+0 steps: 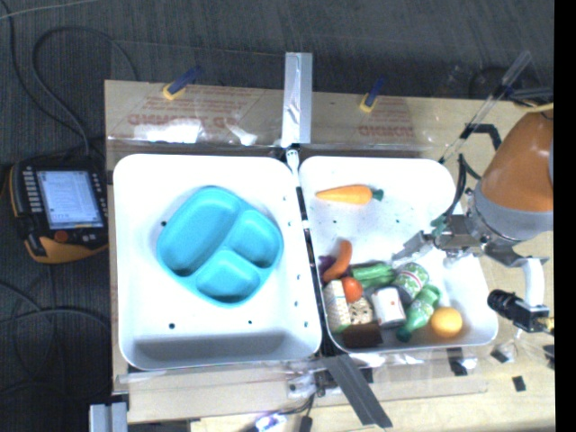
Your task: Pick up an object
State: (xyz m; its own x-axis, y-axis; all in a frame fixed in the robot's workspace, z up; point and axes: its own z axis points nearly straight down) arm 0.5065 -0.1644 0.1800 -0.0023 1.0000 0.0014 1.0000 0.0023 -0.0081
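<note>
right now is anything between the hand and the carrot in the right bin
Nothing visible does. The hand sits right of and below the carrot, with bare white bin floor between them; the pile of items lies lower down.

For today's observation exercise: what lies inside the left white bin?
The left bin holds one thing, a blue three-compartment tray lying near its middle. The bin floor beneath the tray is covered, so anything under it cannot be seen.

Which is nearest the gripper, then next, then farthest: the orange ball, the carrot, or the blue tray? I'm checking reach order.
From the gripper:
1. Orange ball, right bin's front corner.
2. Carrot, right bin's back.
3. Blue tray, in the left bin.
</note>
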